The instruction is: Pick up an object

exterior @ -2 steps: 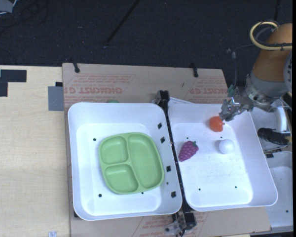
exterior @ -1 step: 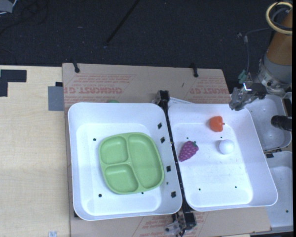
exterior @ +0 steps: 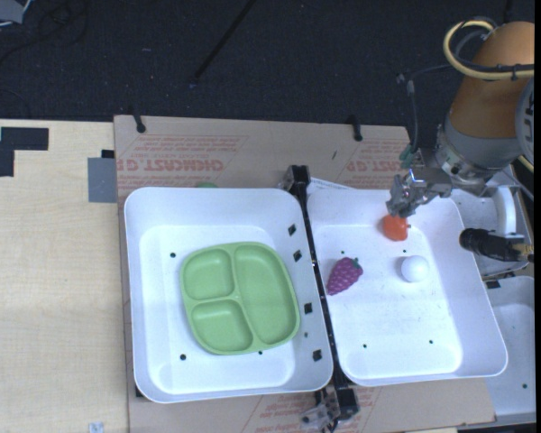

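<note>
From the camera above the bench, 2 white bins sit side by side. The right bin (exterior: 469, 350) serves as the landmark. The gripper (exterior: 404, 202) hangs over this bin's far edge, directly above a small orange object (exterior: 395, 228) that lies on the bin floor near that far wall. Whether the gripper is spread, closed or grasping the orange object cannot be told; its tip looks just above or touching it. Nearer the bin's middle lies a white ball (exterior: 415, 268), and toward the bin's left wall a purple grape bunch (exterior: 343, 275). Left of the right bin, the left bin (exterior: 153, 233) holds a green 3-compartment plate (exterior: 239, 297).
</note>
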`<act>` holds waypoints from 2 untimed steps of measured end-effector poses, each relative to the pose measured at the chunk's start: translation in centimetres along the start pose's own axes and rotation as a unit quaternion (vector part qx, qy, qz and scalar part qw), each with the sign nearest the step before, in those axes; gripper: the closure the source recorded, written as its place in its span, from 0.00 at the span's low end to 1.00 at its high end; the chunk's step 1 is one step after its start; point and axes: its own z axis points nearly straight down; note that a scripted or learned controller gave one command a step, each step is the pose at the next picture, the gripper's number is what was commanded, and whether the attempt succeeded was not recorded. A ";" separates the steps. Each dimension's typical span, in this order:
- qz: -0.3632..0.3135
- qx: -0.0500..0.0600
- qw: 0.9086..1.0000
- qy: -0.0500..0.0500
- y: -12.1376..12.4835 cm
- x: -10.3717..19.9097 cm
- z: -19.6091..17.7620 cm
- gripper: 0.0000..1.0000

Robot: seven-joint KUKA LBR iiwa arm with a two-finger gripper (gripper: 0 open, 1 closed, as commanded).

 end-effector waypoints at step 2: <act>0.000 0.000 1.000 -0.001 -1.6 9.8 2.6 1.00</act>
